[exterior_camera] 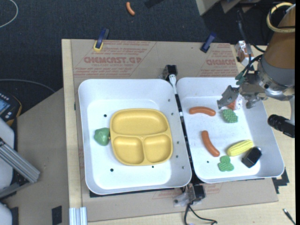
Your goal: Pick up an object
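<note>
On the tabletop (140, 50), the left bin (89, 125) holds a yellow three-compartment plate (140, 136) near its middle, with a small green toy vegetable (101, 136) touching the plate's left edge.

The right bin (197, 90) sits just beside the left bin. Taking the claw as the landmark, an orange toy sausage (202, 110) lies to its left and slightly nearer the camera, well apart from it. A second orange sausage (210, 143) lies tilted farther toward the front of the bin. A green leafy toy piece (225, 164) rests near the bin's front wall, just beyond the second sausage's lower end. A textured green toy (229, 116) lies directly under and just in front of the claw, very near its tips. A yellow corn cob (239, 147) lies toward the front, well below the claw, and a black block (251, 157) sits just beside the corn's right end.

The claw (238, 97) hangs over the far right part of the right bin, its dark fingers spread apart and nothing between them. A small red and white item sits by its tips; what it is cannot be told.
</note>
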Available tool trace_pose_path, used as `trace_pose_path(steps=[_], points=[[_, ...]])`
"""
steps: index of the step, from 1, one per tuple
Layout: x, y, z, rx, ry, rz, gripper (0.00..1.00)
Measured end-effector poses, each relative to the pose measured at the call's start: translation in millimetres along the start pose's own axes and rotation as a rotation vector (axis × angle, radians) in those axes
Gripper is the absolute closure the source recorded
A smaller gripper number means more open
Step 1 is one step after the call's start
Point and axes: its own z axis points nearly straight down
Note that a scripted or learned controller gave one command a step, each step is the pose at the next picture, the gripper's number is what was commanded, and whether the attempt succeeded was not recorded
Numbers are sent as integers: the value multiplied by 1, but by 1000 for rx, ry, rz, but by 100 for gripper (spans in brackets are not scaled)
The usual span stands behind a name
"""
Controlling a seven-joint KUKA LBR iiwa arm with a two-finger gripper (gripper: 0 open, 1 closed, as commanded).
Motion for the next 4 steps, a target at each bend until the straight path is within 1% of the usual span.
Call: trace_pose_path(steps=[1, 2, 3, 4], points=[[0, 2, -6, -11, -1, -2, 0], [-2, -1, 58, -4, 0, -1, 0], [7, 3, 117, -3, 1, -2, 0], [8, 2, 169, -6, 0, -1, 0]])
